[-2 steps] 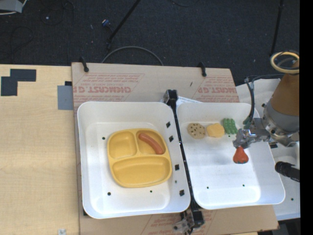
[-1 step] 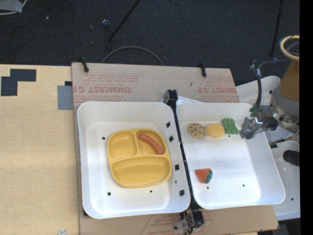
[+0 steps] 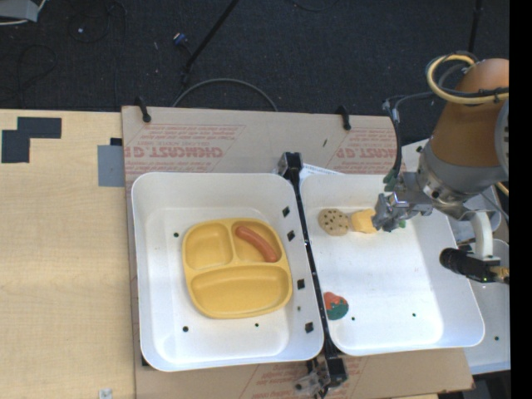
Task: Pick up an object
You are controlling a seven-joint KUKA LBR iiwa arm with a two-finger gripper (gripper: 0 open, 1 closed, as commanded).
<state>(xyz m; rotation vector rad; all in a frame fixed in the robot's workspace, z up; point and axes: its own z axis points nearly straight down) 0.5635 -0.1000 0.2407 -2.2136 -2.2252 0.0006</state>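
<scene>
Two shallow white bins sit side by side on the table; left bin [image 3: 158, 223], right bin [image 3: 416, 306]. The left bin holds a yellow compartment tray [image 3: 237, 289] with a hot dog sausage [image 3: 258, 243] lying diagonally in its upper right compartment. The right bin holds a round chocolate-chip cookie [image 3: 333, 221] near its upper left, a yellow wedge [image 3: 363, 221] (cheese-like, exact item unclear) touching or just beside the cookie on its right, and a small orange-and-green item [image 3: 335, 305] near the lower left, by the divider. The arm enters from the right of the frame, and the gripper [image 3: 391, 214] is low over the upper part of the right bin. Its tip sits immediately right of the yellow wedge, and contact cannot be resolved. Finger state: cannot tell, because the tip is dark and cluttered at this angle. Key relation: the wedge lies directly left of the gripper tip, with the cookie just beyond on the same line; together the pair runs left to right across the frame. Judgement: the wedge is the likely target. A grasp would need a small shift left, and a push might slide the wedge into the cookie. Nothing is visibly lifted.
</scene>
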